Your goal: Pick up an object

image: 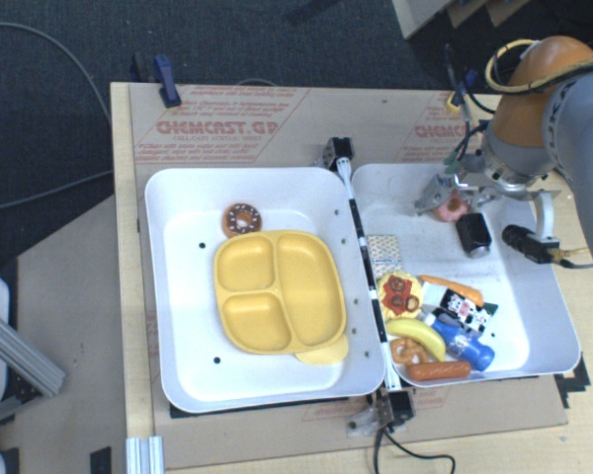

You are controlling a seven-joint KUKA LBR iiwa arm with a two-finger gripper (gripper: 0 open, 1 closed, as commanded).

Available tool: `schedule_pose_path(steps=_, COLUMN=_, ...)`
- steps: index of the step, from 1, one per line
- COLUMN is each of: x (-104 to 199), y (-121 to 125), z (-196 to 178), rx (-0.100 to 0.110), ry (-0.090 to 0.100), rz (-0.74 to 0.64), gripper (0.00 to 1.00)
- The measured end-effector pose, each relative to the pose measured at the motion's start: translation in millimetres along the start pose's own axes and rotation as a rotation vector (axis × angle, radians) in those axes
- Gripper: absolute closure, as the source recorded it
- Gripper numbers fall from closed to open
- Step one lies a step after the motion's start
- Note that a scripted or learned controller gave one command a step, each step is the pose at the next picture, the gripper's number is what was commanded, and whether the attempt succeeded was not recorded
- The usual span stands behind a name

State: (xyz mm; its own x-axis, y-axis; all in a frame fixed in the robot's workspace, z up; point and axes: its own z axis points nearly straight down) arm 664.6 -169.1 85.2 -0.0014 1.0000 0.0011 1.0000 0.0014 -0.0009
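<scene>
The wooden table point(277, 117) carries two shallow white plastic bins side by side. The left bin point(178, 265) holds a yellow three-compartment plastic tray point(277, 289) lying slightly turned near its middle, with a small chocolate-glazed toy doughnut point(242, 218) just beyond the tray's far left corner. Bare floor runs along this bin's left and near sides.

The right bin point(544, 314) is crowded at its near left corner: a toy pizza slice point(398, 291), a yellow toy banana point(418, 336), a brown toy sausage point(437, 370), a blue plastic bottle point(467, 349), a black-and-white toy cow point(465, 310) and an orange carrot-like piece point(453, 288) lie touching or overlapping. The bin's far half and right side are mostly open.

The grey arm with its orange band point(544, 77) reaches in from the right and bends down over the far part of the right bin. The gripper point(445, 197) points toward the bin's far left area. Its fingers point(433, 196) stand spread around a small pink object point(449, 207) that sits low on the bin floor between them; whether they press on it cannot be told, nor which way it points. A black block-shaped thing point(473, 233) lies just near of the gripper.
</scene>
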Motion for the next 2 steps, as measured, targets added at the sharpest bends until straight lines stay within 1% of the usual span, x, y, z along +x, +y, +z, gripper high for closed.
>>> schedule_pose_path(steps=1, x=-0.3, y=0.3, z=-10.3, rx=-0.001, ry=-0.002, rz=-0.001, gripper=1.00)
schedule_pose_path(steps=2, x=86.3, y=2.6, z=-100.3, rx=-0.003, ry=0.000, rz=0.000, gripper=1.00)
